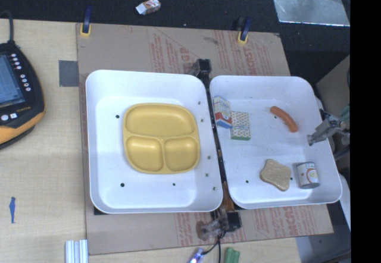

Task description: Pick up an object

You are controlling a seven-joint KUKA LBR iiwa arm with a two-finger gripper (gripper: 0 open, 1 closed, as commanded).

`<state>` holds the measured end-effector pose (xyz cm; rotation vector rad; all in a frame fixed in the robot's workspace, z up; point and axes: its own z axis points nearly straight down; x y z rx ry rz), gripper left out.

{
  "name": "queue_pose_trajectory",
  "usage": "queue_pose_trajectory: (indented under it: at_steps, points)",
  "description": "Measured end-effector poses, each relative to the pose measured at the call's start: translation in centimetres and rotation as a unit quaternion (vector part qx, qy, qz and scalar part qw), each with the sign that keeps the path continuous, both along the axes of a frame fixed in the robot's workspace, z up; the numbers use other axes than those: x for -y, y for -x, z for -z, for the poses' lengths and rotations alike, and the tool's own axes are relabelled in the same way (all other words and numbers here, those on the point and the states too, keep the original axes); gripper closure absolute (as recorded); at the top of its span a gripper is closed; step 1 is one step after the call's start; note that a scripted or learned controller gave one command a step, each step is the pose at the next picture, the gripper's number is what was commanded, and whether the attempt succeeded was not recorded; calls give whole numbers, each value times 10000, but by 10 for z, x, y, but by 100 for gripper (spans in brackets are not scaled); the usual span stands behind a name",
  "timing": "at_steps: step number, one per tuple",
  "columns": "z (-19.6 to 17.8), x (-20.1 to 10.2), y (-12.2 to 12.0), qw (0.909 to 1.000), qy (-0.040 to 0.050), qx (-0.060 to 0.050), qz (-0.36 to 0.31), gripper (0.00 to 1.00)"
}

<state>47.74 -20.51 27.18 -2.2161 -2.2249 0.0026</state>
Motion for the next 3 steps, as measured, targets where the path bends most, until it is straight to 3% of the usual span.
queue_pose_trajectory:
  at_steps: [1,2,3]
  points:
    - [85,6,-12,10000,2,-11,-9,0]
    - [142,7,-48,10000,0,-17,-11,0]
    - [159,-10,-99,10000,5,-7,-15,0]
